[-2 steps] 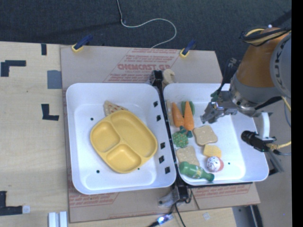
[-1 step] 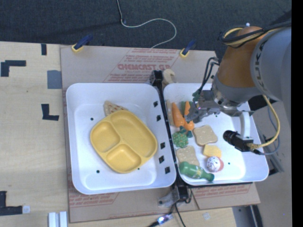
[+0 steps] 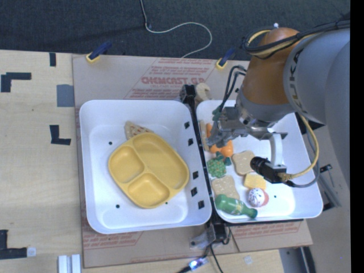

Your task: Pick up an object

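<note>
My gripper point(image 3: 219, 140) reaches down into the left part of the right bin point(image 3: 296, 209), over a cluster of toy foods. An orange piece point(image 3: 226, 150) lies right at its fingertips, with a green broccoli-like piece point(image 3: 216, 166) just below it. Nearby sit a tan bread slice point(image 3: 243, 162), a yellow cheese wedge point(image 3: 255, 181), another bread slice point(image 3: 224, 186), a green bottle-shaped toy point(image 3: 234, 206) and a white speckled ball point(image 3: 256, 197). The wrist hides the fingers' stance.
The left bin point(image 3: 94, 209) holds a yellow divided tray point(image 3: 148, 169) and a tan cracker-like piece point(image 3: 134, 131) behind it. A black divider point(image 3: 196, 147) runs between the bins. The arm's grey and orange body point(image 3: 284, 73) covers the right bin's back.
</note>
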